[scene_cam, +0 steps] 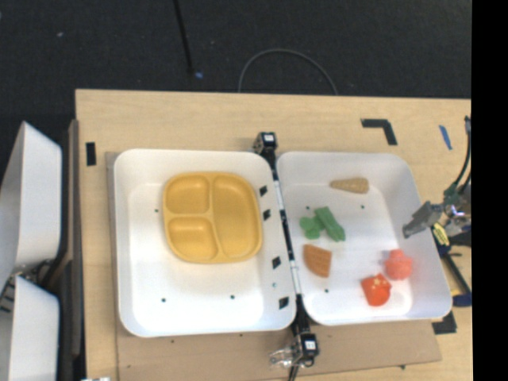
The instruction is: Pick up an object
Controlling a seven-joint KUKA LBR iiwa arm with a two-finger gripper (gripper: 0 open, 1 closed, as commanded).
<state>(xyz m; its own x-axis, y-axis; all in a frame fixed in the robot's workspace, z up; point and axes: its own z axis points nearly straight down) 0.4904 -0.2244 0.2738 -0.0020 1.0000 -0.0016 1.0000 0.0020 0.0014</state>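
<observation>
Although the task names no particular object, five candidates are noted in the right bin (397,169). A tan wedge-like piece (349,185) lies toward the upper part of that bin, its long axis running left to right. A green piece (323,224) lies near the bin's centre-left, elongated on a diagonal. An orange-brown slice (317,260) is seen just below it. A rounded red-orange object (398,264) and a red pepper-like object (377,290) lie in the lower right part of the bin, near each other but apart.

The gripper (421,219) is observed at the right edge of the frame, over the right rim of the right bin. Nothing is seen between its tips. Whether the claw is spread or pressed together cannot be told, as it is small and partly blurred against the cabling.

The left bin (127,236) is occupied by a yellow divided plate (213,217), well apart from the gripper.

The rounded red-orange object is judged the nearest candidate: it lies below and slightly left of the claw in the frame. Being roughly round, it presents no long axis, so little wrist turning is judged necessary. The red pepper-like object lies farther down and left.
</observation>
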